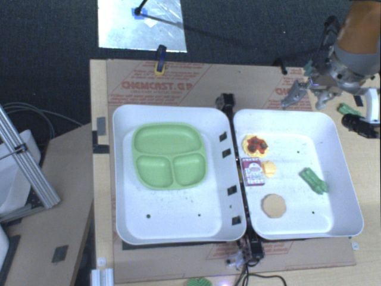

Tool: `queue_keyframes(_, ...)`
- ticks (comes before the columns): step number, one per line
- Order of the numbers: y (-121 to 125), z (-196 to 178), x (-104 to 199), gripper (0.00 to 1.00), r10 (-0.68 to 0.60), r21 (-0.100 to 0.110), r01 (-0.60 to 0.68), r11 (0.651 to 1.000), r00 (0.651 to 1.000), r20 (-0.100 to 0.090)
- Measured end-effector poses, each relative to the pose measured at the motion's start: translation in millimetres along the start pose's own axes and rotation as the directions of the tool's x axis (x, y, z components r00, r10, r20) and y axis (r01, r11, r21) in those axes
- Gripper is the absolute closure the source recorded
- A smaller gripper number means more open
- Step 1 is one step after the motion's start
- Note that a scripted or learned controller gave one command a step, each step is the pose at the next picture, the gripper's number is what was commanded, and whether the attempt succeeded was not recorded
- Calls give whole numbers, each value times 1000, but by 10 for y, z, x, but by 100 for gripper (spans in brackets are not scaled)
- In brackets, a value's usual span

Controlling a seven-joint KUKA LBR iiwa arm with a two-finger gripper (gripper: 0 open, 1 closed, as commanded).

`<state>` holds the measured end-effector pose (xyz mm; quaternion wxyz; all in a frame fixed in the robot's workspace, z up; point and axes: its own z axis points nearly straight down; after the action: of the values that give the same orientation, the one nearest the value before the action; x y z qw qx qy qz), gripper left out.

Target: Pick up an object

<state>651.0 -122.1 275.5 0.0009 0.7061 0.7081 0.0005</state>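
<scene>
Green plastic piece [313,180] lies in the right bin [342,159], below the gripper [305,94], whose fingers hang spread and empty. Nearer left sit a round cookie [274,206], red-topped item [256,143] and small packet [253,172].

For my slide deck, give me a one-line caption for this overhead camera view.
Arm's open tool above the right bin's far edge; green divided plate in the left bin.

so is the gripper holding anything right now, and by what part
Nothing is held: the gripper hangs open above the right bin's far rim, with nothing between its fingers.
</scene>
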Motion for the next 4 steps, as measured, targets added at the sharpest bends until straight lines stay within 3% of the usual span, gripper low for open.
queue_keyframes(1, -645, 1229, 119, 0, 2, 14, -2, 1000, 1000, -4)
queue_keyframes(2, -679, 1912, 314, 0, 2, -5, -2, 1000, 1000, -2)
queue_keyframes(3, -640, 1738, 310, 100, 1, -15, -1, 1000, 1000, -2)
queue_keyframes(4, -647, 1750, 311, 0, 1, -12, -1, 1000, 1000, -2)
